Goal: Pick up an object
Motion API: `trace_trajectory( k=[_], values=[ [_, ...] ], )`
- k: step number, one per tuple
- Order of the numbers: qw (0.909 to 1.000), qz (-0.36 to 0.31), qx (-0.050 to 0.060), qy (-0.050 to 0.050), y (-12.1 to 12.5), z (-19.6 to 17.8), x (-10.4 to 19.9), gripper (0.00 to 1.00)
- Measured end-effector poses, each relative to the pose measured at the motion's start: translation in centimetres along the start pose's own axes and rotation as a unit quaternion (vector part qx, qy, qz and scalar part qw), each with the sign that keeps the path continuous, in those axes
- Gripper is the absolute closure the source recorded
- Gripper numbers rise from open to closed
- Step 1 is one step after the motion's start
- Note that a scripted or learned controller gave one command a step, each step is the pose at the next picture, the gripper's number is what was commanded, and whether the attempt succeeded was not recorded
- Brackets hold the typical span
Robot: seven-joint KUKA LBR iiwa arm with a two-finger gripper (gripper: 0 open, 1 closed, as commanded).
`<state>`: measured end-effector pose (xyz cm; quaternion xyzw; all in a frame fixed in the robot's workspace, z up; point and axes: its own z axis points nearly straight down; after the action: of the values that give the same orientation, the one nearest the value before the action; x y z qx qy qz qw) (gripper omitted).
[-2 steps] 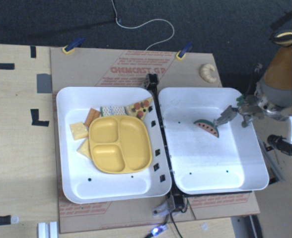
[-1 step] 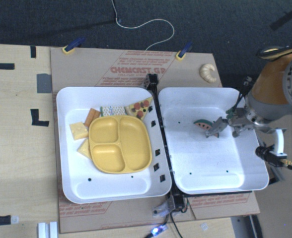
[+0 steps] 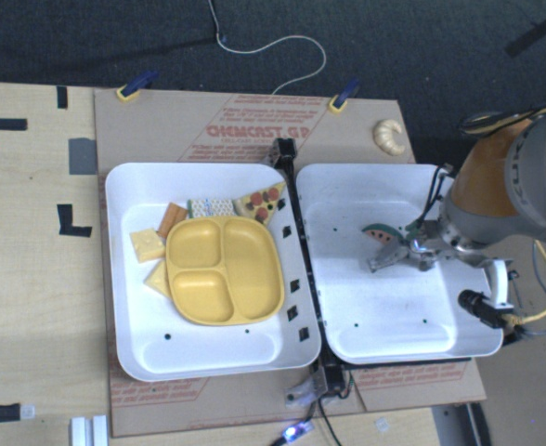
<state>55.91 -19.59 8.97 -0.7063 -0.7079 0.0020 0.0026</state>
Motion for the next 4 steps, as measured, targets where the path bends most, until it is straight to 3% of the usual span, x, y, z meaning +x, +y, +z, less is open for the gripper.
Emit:
trace_trajectory(
  k=[1, 3, 4],
  values=[
    [1.0000, 0.000, -0.002, 0.000, 0.1, -1.3, 0.0, 1.00],
    [1.0000, 0.000, -0.005, -0.001, 0.1, -12.9, 0.4, 1.00],
    [1.0000, -0.002, -0.002, 0.000, 0.3, -12.1, 6.4, 1.00]
  ],
)
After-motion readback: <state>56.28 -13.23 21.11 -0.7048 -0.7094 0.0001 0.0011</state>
